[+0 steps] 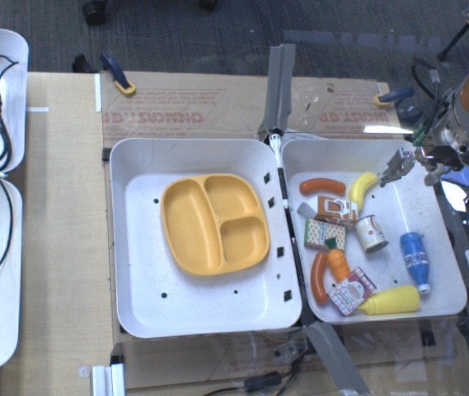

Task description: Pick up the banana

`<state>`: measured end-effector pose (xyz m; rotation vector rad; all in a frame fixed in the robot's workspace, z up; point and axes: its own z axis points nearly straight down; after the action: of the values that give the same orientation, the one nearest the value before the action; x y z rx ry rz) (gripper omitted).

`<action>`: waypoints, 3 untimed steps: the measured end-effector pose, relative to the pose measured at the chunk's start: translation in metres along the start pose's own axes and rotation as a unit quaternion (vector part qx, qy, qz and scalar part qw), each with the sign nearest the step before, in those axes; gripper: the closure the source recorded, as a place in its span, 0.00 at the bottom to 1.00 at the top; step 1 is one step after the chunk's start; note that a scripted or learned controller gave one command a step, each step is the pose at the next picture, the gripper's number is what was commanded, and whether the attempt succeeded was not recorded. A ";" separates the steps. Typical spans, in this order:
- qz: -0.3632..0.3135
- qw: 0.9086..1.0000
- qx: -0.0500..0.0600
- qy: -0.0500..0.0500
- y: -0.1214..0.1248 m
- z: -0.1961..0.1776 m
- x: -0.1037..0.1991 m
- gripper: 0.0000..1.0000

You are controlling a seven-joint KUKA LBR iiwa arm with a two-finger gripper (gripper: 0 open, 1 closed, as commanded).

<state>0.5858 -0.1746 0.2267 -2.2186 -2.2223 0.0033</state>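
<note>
- Banana point(363, 187) lies in the right bin point(448, 304), top centre.
- Claw point(398, 168) just right of banana, fingers slightly parted, holding nothing.

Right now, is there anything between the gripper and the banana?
Nothing visible. The gripper is just right of the banana, near its upper end, with bare bin floor between them. The sausage and the can lie on the banana's other sides, off that path.
</note>
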 end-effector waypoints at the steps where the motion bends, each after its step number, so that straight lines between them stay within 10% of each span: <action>1: 0.044 0.999 0.000 0.000 0.030 0.089 0.003 0.00; 2: 0.030 1.000 0.000 0.000 0.035 0.135 0.016 0.00; 3: 0.030 1.000 0.000 -0.001 0.035 0.126 0.015 1.00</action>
<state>0.6205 -0.1595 0.1010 -2.2856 -2.1554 0.0034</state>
